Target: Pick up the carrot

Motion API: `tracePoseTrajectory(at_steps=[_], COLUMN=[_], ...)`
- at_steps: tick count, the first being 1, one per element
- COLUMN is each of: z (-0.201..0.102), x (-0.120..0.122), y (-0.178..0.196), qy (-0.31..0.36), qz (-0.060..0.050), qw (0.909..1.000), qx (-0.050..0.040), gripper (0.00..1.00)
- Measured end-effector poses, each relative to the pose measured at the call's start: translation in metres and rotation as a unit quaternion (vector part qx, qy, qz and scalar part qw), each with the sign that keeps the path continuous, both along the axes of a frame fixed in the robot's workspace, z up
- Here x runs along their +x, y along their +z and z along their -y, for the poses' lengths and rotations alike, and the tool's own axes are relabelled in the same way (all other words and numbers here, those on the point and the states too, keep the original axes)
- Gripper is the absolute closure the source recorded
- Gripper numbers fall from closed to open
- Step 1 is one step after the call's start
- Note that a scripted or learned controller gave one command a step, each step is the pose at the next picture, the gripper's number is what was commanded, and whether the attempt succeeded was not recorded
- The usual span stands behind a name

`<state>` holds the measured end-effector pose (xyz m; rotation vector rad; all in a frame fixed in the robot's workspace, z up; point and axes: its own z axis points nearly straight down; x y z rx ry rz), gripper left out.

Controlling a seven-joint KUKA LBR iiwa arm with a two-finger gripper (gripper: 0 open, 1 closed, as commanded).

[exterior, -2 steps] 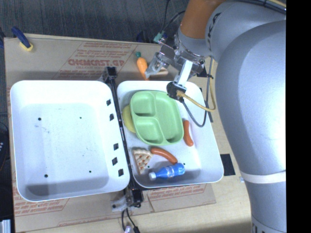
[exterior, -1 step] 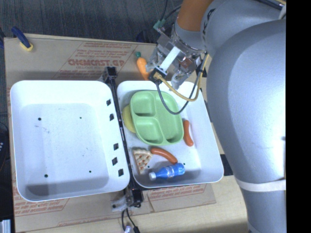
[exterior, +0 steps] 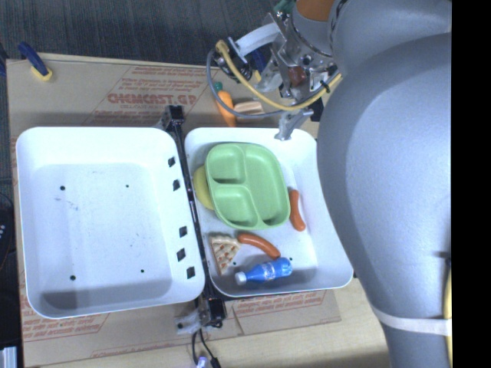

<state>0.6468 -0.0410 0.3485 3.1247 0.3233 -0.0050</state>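
Note:
An orange, carrot-shaped piece with a green end [exterior: 224, 104] sits just beyond the far rim of the right bin [exterior: 326, 236], beside a tan piece [exterior: 247, 107]. I cannot tell whether it rests on the cardboard or hangs above it. My gripper [exterior: 288, 129] hovers over the right bin's far rim, a hand's width to the right of that piece, with nothing visibly in it. Two more orange pieces lie in the right bin: a short one [exterior: 297, 210] right of the green plate and a longer curved one [exterior: 259, 244] in front of it.
A green divided plate [exterior: 244, 182] fills the middle of the right bin, over a yellow item [exterior: 201, 188]. A waffle-like piece [exterior: 222, 251] and a blue bottle [exterior: 265, 271] lie near the front. The left bin [exterior: 46, 282] stands alongside. Yellow cables [exterior: 230, 67] loop by the wrist.

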Motion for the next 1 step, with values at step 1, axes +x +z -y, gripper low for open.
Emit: tracePoseTrajectory(at_steps=[1], z=[0.0126], x=[-0.0002], y=[-0.1032], qy=[0.000], qz=[-0.002], qw=[1.0000], qx=[0.0006], gripper=[0.00])
